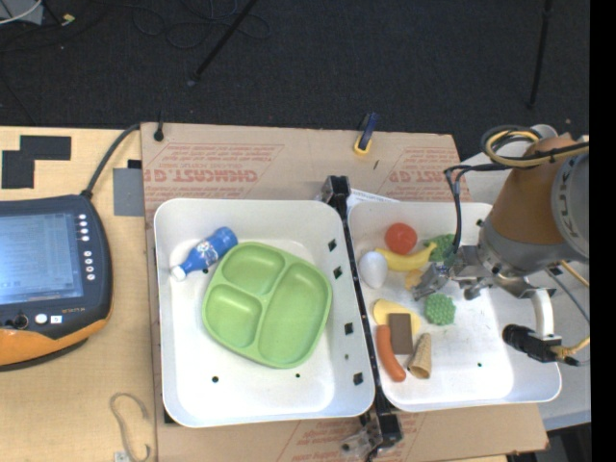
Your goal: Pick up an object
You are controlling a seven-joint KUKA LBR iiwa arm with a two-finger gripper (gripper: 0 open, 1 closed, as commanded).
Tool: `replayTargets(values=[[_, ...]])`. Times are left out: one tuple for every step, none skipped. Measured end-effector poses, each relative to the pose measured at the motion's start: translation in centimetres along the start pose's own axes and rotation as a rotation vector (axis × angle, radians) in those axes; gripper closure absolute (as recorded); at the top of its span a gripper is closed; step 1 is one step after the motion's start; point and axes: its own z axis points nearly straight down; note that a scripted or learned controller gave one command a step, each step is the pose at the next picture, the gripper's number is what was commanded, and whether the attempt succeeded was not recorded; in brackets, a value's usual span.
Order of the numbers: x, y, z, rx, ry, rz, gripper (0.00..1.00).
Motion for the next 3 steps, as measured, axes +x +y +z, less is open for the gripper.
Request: replayTargets(values=[[0.3,0.0,2.4,-0.002,0.0,0.002,0.0],[0.1,0.0,1.3,-0.003,0.0,0.007,1.0],[0.0,0.0,-5.1,-0.01,-0.003,0.002,1.0]])
